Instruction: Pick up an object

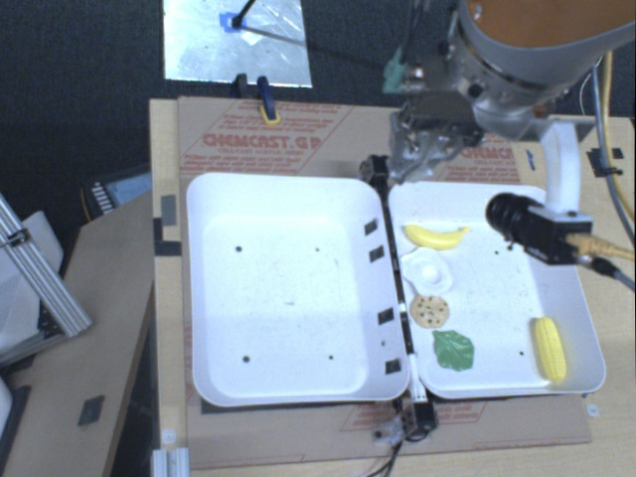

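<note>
The right bin holds a yellow banana, a white round piece, a brown cookie, a green leaf-shaped piece and a yellow corn cob. My gripper hangs over the back left corner of that bin, beyond the banana and apart from every object. Nothing shows in its grasp. The grey and orange arm rises behind it to the upper right.
The left bin lies beside the right one, with a black clipped divider between them. A black cylindrical device on a white bracket juts over the right bin's back. A metal sheet lies behind the bench.
</note>
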Robot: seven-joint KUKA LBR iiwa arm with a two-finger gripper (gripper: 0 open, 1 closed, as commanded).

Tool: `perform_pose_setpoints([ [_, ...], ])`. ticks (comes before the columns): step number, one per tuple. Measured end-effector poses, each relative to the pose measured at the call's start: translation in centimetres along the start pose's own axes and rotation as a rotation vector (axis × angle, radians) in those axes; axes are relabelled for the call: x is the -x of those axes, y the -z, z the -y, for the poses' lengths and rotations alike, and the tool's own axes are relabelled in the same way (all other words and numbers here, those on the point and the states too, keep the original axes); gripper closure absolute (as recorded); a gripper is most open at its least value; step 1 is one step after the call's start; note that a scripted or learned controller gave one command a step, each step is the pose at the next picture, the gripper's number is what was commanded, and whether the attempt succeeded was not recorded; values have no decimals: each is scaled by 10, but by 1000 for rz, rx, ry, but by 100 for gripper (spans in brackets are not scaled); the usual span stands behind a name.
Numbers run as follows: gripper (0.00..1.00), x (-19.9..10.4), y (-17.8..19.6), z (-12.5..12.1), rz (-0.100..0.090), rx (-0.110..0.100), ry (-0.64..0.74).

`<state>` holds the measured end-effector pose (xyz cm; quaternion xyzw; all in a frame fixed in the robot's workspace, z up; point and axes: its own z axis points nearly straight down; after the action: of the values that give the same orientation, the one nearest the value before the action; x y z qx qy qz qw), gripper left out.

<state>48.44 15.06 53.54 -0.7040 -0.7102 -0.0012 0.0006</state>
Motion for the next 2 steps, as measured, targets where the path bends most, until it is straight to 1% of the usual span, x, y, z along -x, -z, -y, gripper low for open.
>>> perform_pose_setpoints([
  [1, 100, -21, 0, -2, 0, 1, -2],
  [2, 100, -30, 0, -2, 1, 1, -3],
])
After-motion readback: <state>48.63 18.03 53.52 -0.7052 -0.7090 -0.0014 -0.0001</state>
